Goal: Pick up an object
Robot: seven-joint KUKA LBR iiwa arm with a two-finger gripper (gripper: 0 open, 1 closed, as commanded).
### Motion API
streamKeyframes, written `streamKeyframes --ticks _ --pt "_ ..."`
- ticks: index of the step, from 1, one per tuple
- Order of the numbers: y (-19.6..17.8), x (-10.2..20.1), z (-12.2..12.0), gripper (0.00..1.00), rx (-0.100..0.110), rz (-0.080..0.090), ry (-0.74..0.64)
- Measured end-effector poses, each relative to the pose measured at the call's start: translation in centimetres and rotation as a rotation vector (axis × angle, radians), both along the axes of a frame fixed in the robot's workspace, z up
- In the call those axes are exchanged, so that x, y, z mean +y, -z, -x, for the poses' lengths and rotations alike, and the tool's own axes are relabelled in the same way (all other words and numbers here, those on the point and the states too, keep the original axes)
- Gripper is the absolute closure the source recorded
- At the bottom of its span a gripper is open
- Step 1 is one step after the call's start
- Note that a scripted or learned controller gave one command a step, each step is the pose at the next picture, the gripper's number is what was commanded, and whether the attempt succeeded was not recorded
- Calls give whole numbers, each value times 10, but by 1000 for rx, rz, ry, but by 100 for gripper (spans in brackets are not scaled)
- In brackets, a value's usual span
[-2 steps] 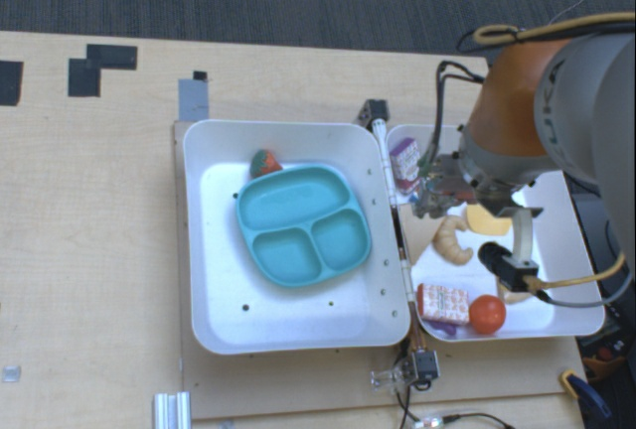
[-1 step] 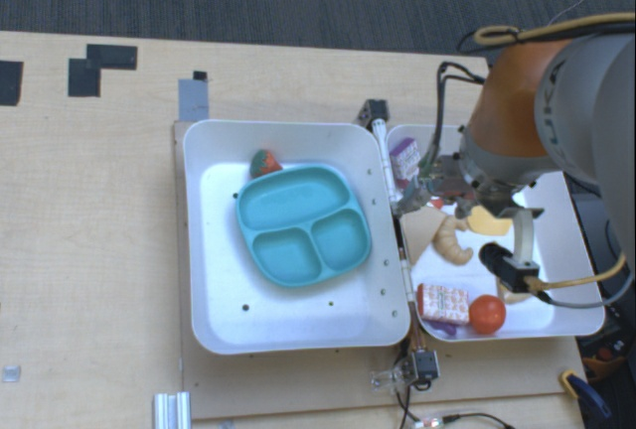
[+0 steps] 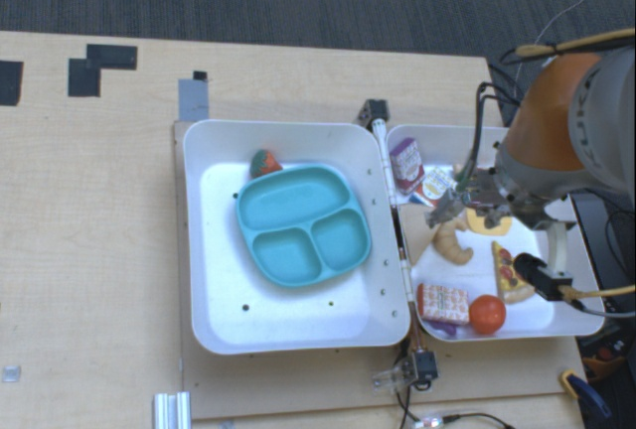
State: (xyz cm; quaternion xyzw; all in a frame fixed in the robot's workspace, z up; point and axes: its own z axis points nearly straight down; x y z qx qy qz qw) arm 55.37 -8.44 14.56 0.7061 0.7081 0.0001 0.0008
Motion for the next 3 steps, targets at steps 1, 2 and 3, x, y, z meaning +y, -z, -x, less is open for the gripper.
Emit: streamKeyframes --ticks 1,2,3 --pt "59 -10 28 0 -6 -1 1" --pt "47 -10 26 100 -12 1 -1" --pt "-54 51 58 100 -3 -2 -2"
